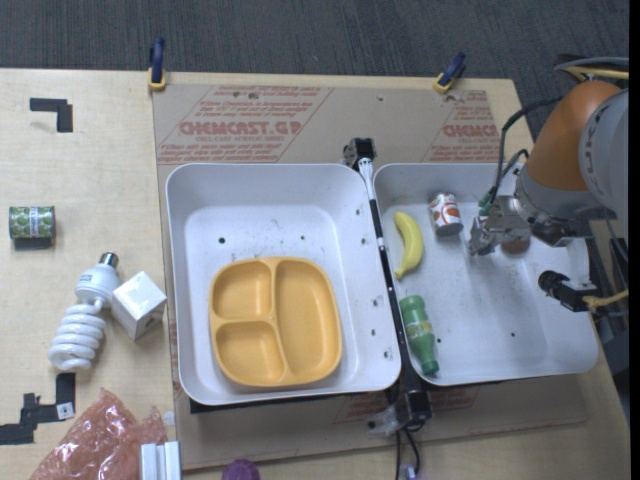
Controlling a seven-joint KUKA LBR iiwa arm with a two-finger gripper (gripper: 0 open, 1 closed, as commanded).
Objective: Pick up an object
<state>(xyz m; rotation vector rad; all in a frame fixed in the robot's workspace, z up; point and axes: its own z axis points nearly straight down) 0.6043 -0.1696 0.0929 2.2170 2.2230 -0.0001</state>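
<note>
Hovering at three o'clock of the small can (445, 213) in the right bin (560, 353), the tool (483, 240) has unreadable jaws; light, rigid, slippery, the can seems best gripped across its sides.

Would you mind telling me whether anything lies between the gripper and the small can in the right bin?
Nothing visible does. The gripper hangs just right of the can, with bare bin floor between them; the banana lies beyond the can.

Robotics lab, plywood bench (80, 168) with clamped board (250, 118), two white bins (185, 268), grey carpet (300, 13)
</note>
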